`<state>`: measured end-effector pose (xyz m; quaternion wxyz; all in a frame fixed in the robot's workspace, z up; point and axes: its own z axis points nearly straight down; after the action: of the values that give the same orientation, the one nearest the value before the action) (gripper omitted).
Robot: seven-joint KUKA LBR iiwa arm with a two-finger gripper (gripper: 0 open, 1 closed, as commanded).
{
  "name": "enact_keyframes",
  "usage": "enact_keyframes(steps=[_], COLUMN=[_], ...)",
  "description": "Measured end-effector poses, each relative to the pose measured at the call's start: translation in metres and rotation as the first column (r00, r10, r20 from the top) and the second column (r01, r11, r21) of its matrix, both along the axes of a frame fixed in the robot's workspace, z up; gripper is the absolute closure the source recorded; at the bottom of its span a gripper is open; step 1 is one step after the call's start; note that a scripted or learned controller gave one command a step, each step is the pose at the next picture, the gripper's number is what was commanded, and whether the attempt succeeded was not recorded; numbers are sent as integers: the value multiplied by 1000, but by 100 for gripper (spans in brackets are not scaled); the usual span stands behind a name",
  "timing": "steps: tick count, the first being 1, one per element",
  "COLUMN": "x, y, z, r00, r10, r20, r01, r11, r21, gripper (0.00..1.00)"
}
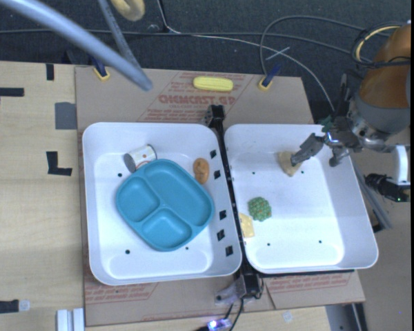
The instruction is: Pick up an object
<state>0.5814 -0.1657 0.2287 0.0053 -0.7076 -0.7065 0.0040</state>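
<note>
Tan block (287, 163), the object nearest to the gripper (298, 158), lies in the upper part of the right bin (345, 247), a little right of the middle of the frame. One dark finger (305, 149) of the gripper reaches down and to the left and its tip touches or covers the right upper edge of this block. I cannot tell how far the fingers are open, and I cannot tell if the block is between them. The arm (383, 88) comes in from the upper right of the frame, with its orange band at the right edge.

Lower in the same bin, near its left side, sits a green bumpy ball (259, 208). Just below and left of it, against the left wall of the bin, lies a small pale yellow piece (245, 225).

In the left bin (96, 254) a blue divided tray (164, 204) with three compartments lies in the middle, turned at an angle. A small white cup (139, 157) lies on its side near the upper left corner of the tray. A small brown oval thing (201, 170) is just beside the upper right corner of the tray, near the right wall of this bin.

Above both bins, on the cardboard sheet (172, 102), lies a yellow banana-shaped thing (212, 83), well apart from the bins.
</note>
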Motion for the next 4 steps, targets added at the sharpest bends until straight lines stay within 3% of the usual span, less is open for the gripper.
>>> enact_keyframes(steps=[1, 4], x=[3, 3], y=[0, 2], z=[6, -139], r00=[1000, 1000], r10=[3, 3], r20=[12, 7], r01=[-3, -3], r11=[1000, 1000], r21=[-2, -2], gripper=[0, 0])
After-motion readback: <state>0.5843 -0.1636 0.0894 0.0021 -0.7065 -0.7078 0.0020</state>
